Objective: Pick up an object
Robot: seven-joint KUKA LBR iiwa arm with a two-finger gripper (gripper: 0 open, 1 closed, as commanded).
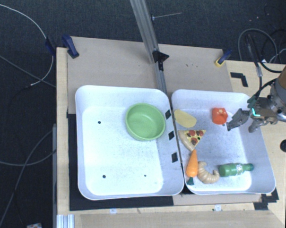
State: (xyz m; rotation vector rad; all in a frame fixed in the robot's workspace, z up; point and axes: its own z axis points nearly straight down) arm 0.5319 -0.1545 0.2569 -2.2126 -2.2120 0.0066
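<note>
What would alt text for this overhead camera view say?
A robot gripper hovers over the right bin, beside an orange block, with toy pizza, carrot and green bottle below. The left bin holds a green bowl.

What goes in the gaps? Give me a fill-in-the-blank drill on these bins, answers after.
1. The green bowl sits in the ____ bin.
2. The orange carrot lies just below the ____ slice.
3. The gripper hovers just right of the ____ block.
4. The bottle is coloured ____.

Missing words: left; pizza; red; green
</note>
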